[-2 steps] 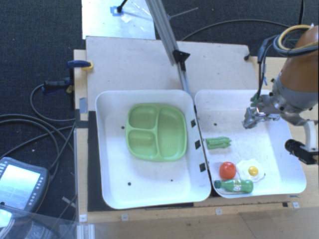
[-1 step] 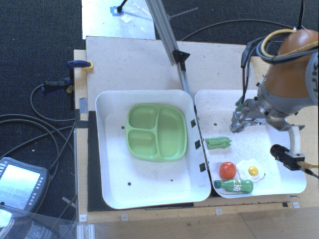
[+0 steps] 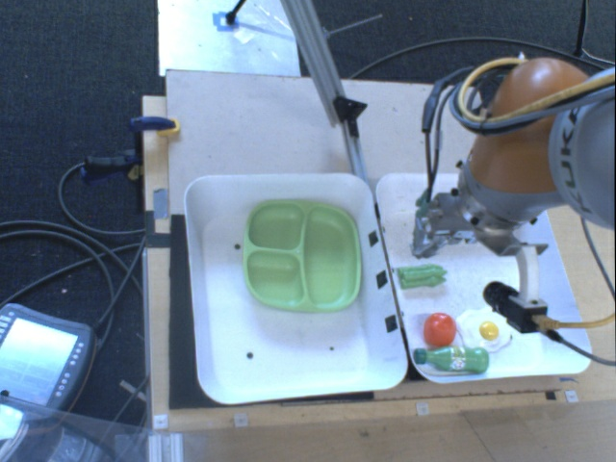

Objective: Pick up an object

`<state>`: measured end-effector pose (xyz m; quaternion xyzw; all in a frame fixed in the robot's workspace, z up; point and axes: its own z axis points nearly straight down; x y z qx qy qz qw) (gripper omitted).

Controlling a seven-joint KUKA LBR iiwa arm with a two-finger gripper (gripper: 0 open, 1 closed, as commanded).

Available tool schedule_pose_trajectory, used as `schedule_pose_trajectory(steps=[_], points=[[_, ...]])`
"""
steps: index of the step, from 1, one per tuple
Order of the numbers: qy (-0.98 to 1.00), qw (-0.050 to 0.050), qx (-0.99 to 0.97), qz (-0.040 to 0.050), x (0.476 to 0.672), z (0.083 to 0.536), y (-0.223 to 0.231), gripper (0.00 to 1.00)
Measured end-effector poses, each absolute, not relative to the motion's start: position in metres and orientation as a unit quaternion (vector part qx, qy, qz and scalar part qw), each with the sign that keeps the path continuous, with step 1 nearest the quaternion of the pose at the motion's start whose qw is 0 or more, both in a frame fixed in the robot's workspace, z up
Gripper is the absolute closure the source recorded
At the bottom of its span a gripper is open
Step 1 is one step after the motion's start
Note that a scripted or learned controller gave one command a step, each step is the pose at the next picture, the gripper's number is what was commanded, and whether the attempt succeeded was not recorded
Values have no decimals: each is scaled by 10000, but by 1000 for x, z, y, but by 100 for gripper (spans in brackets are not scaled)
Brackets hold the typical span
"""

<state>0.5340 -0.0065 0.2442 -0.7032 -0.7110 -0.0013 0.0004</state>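
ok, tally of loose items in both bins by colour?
Green: 3, the divided plate, the pea pod, the bottle
Red: 1, the tomato
White and yellow: 1, the fried egg
Total: 5

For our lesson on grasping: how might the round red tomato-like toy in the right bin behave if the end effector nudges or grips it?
The red toy looks round and smooth, so a nudge would probably roll it. Its curved sides might slip from a pinch. It seems small, likely light.

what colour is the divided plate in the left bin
Light green, all over. The divided plate shows plainly in the camera view, lying flat in the left bin.
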Motion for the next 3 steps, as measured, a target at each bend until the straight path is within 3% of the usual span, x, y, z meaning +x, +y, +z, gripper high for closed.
schedule_pose_trajectory(steps=[2, 3], points=[[-7114, 5, -7028, -18, 510, 240, 97, 100], [-7087, -3, -7055, -12, 511, 240, 94, 0]])
